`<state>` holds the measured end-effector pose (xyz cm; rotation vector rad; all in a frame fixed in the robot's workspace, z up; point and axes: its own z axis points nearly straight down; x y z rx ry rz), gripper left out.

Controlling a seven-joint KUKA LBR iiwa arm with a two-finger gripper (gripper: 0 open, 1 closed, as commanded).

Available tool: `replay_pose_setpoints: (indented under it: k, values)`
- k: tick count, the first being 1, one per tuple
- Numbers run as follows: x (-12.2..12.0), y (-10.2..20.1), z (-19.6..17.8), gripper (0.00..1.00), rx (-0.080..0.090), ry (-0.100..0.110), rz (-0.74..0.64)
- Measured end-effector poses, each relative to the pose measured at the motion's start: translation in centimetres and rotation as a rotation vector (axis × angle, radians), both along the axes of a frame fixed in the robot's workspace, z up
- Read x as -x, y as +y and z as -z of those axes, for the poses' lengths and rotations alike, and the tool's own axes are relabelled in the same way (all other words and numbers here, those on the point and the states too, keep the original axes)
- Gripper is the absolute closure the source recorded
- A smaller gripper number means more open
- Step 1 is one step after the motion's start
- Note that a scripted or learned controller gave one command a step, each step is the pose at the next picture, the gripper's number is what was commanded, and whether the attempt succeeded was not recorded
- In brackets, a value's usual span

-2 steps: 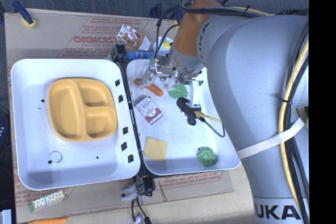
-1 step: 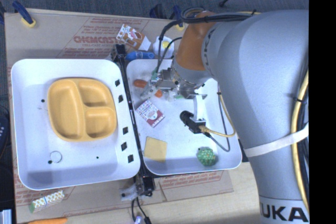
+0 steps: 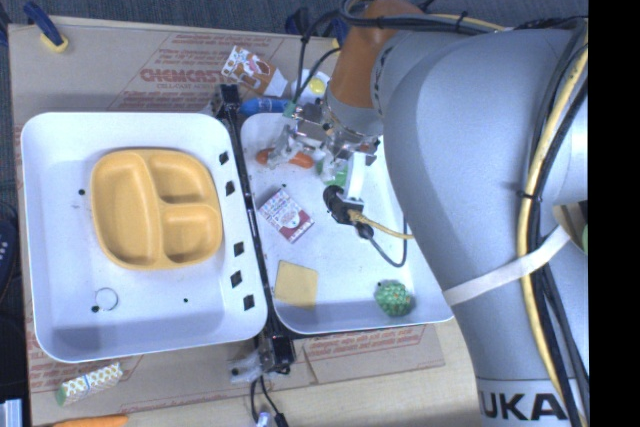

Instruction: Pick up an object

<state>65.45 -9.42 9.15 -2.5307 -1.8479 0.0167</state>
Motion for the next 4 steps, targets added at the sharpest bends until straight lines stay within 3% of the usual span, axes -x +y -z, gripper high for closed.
replay_pose_setpoints:
  k: [1,2,3,4]
  values:
    - [-0.2,-2.3,0.0,0.00,-0.004,-0.008,-0.298]
    - [0.0,-0.1,0.0,0.00,0.001,-0.003,-0.101]
    - [-0.2,-4.5,-0.1,0.00,-0.002,-0.012,-0.324]
    - [-0.3,-4.5,-1.1,1.00,-0.003,-0.011,-0.328]
